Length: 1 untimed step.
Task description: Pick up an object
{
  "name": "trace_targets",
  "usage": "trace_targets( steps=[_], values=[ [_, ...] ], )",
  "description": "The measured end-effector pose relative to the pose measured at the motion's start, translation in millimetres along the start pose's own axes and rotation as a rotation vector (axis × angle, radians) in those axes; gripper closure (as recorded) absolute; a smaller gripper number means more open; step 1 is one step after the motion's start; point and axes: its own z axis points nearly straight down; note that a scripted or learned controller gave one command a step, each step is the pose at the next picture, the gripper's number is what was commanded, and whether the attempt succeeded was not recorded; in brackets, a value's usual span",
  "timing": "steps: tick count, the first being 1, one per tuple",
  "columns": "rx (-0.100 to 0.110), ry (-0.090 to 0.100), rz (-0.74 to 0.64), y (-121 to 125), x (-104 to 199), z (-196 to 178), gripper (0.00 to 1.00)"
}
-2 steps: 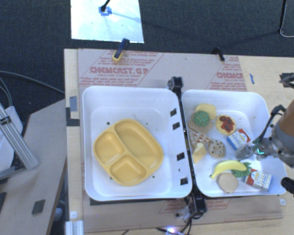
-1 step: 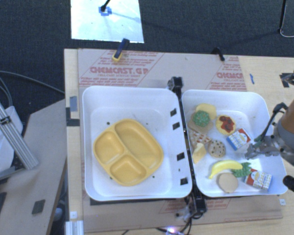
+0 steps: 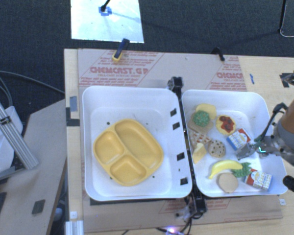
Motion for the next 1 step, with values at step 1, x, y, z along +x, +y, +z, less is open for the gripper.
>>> trace_targets(
  steps=[1],
  values=[
    [-0.003,-0.001,-0.002,1.0,-0.2,-10.8,1.00]
  ],
)
